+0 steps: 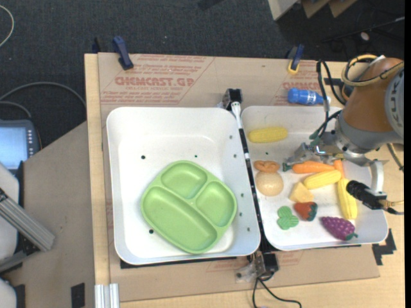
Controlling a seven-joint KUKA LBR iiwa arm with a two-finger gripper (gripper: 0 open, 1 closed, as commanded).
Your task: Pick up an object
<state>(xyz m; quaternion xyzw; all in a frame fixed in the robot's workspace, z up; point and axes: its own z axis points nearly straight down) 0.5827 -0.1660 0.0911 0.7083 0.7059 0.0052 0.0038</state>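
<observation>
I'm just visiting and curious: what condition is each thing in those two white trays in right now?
Green divided plate: flat in the left bin, nothing on it.
Corn cob: lying apart near the right bin's back.
Carrot: lying beside the gripper.
Grapes: resting at the front.

Grey arm (379, 117) with orange band, black cables, metallic gripper (307, 154) at the wrist.

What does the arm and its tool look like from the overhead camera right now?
The arm is a rounded grey body with a wide orange band above the wrist. Black cables loop beside it, and one yellowish cable arcs over the top. The tool is bare grey metal with thin prongs, reaching over the right bin.
</observation>
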